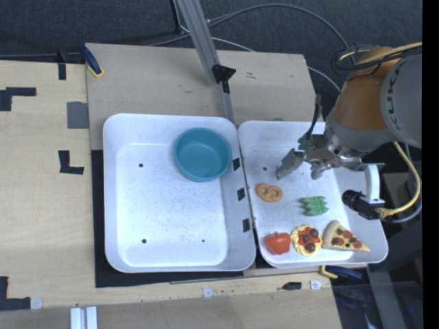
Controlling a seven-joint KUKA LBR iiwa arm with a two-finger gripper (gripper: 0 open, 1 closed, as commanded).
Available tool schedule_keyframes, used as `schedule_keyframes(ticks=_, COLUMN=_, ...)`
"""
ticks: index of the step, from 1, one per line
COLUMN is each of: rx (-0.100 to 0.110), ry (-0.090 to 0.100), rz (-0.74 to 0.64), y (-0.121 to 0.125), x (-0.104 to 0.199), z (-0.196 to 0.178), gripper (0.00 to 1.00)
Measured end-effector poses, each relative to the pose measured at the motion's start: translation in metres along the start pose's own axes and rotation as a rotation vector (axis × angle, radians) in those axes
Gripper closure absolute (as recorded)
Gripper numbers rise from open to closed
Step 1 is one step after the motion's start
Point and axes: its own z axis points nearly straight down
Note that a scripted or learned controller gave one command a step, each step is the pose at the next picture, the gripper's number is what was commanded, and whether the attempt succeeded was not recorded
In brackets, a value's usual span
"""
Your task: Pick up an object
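The gripper [302, 164] hung spread and empty over the right bin [267, 137], the pretzel [269, 192] just below-left of its fingertips. Risk, to my eye: dropping off-centre, one finger could nudge the flat pretzel away rather than pinch it.

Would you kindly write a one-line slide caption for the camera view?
Open gripper hovers over the right bin above a pretzel, tomato and pizzas; a blue bowl sits in the left bin.
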Motion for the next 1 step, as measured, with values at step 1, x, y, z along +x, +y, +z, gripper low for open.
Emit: schedule_keyframes(ticks=1, rx=-0.001, ry=0.000, rz=0.000, y=0.0068, x=-0.0051, z=0.0490, gripper=0.00)
